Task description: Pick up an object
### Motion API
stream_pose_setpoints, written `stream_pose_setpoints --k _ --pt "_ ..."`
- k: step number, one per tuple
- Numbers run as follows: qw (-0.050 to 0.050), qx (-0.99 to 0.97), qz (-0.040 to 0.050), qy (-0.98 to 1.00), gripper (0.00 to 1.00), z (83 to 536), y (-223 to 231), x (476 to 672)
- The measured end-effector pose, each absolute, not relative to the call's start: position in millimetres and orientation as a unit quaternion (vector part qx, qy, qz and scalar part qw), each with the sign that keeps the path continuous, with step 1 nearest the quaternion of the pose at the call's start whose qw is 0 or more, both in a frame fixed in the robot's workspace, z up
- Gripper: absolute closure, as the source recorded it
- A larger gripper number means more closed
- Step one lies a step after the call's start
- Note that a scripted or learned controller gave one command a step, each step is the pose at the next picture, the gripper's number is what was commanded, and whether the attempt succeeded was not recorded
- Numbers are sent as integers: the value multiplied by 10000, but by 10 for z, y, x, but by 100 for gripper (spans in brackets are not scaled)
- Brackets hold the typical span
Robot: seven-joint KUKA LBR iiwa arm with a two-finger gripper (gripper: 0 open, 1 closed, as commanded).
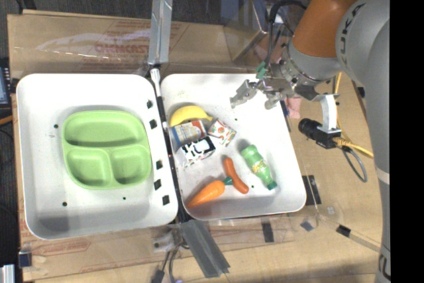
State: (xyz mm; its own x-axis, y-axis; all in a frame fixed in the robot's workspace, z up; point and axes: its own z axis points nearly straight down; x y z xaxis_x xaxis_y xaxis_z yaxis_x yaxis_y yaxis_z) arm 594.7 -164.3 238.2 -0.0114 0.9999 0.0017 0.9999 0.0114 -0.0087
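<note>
Open fingers [255, 96] above right bin [295, 172]

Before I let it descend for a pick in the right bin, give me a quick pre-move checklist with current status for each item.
1. End effector carrying nothing: ok, fingers apart, nothing between them.
2. End effector over the right bin: ok, above its upper part.
3. A target directly under the fingers: not ok, bare bin floor there; the objects lie lower and further left.
4. Isolated target available: ok, the green bottle lies apart from the sausage and carrot.
5. Clutter check: not ok, the banana and cartons crowd together near the divider.
6. Green tray in the left bin out of the path: ok.
</note>
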Motion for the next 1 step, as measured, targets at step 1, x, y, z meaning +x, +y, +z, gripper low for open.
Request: stream_pose_setpoints --k 1 --pt "37 -7031 25 -7111 0 2382 -1643 5947"
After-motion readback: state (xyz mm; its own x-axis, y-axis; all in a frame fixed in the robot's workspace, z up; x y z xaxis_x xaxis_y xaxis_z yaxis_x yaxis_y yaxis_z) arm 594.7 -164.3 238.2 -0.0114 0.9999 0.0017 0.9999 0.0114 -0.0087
